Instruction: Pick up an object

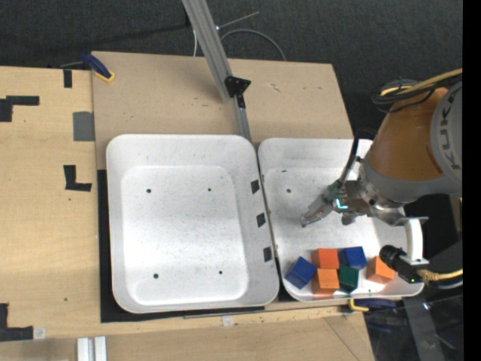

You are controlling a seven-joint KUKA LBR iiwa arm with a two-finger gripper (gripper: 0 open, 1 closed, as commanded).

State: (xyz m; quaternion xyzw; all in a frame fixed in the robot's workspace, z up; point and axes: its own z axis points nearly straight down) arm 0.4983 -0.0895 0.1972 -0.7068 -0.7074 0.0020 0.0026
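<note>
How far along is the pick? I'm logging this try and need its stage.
Early stage. Done: the arm has reached over the right bin, and the claw hangs above its bare floor. In hand: nothing shows at its tip. Left: the blocks, among them a blue block and an orange block, lie clustered at the bin's near edge, none lifted.

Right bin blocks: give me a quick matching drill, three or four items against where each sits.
Items:
1. gripper
2. lone blue block
3. green block
4. orange block by the arm

Places:
A. right end of the cluster
B. left end of the cluster, turned at an angle
C. over bare bin floor, above the cluster in the view
D. front row, under the other blue block

Pairs: 1-C, 2-B, 3-D, 4-A
</note>
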